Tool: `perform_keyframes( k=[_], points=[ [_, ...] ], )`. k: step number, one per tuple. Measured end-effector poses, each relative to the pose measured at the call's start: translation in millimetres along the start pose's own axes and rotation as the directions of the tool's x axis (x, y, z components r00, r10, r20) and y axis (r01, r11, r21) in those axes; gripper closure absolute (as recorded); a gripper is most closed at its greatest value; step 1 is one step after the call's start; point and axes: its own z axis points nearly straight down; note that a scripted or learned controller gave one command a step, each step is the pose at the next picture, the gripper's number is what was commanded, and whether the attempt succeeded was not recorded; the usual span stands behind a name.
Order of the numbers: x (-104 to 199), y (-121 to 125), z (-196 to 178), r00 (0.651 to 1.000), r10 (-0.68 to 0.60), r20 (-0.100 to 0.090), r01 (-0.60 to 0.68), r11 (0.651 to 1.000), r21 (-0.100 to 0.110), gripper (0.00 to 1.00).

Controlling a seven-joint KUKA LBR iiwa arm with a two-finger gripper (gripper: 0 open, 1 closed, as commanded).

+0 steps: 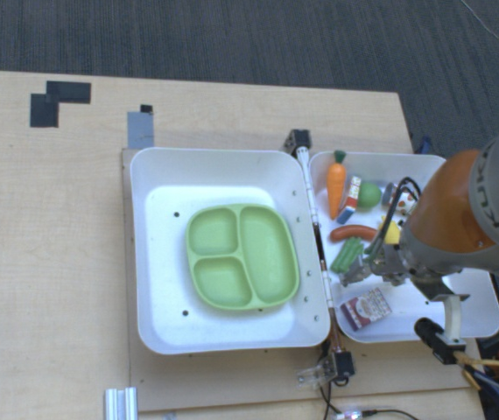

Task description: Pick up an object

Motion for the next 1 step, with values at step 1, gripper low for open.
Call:
perform_keyframes(
  k=[1],
  points=[
    [0.7,1.5,-10.5,1.0,-0.003,0.0,0.003,1.0,-0.004,1.0]
  ],
)
